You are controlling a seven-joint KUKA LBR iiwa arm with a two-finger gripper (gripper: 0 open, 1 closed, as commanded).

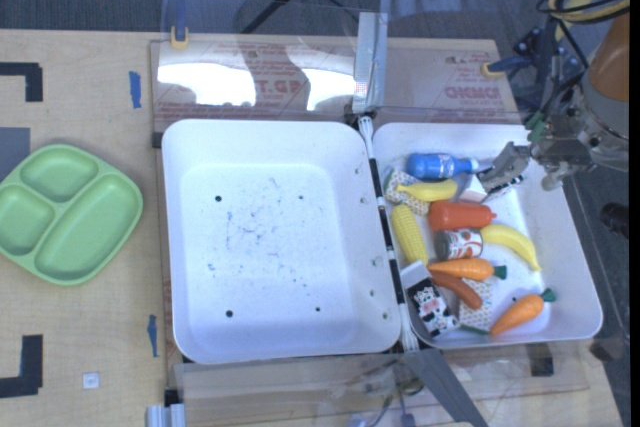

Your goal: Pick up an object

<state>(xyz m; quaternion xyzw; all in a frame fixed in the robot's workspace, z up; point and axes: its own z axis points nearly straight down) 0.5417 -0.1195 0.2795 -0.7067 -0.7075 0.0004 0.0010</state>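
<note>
The right bin (575, 260) holds a heap of toy foods. Among them are a blue bottle (438, 165), a yellow corn cob (407, 231), a red-orange piece (461, 214), a small can (462, 242), a banana (513, 244), two carrots (466, 268) (520, 312) and a black-and-white carton (430, 303). My gripper (531, 167) hangs over the bin's far right part, just right of the blue bottle. Its fingers (509, 158) stand open and apart, with nothing between them.
The left bin (200, 155) lies beside the right one, with a raised divider between them. A green divided plate (66, 212) sits on the bench at far left. Clear panels stand behind both bins, and cables hang at upper right.
</note>
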